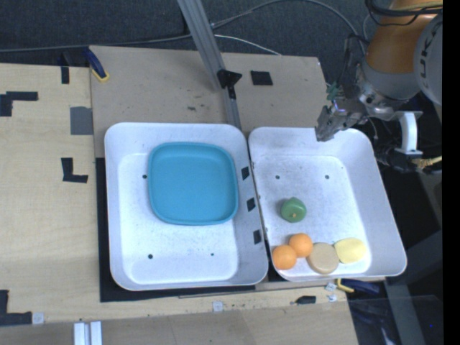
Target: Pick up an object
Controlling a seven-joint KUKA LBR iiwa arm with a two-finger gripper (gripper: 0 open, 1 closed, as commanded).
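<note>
The right bin (359,157) holds a small green apple-like object (292,209) near its middle. Along its near edge lie two orange balls (284,256) (301,244), a tan round piece (323,258) and a yellow piece (350,249). My gripper (328,130) hangs over the far edge of the right bin, well above and behind the green object, with nothing seen between its fingers.
The left bin (126,192) carries a blue square plate (192,182). A grey metal post (208,42) rises behind the gap between the bins. Cables run across the dark floor at the back. The arm's orange band (402,31) is at the upper right.
</note>
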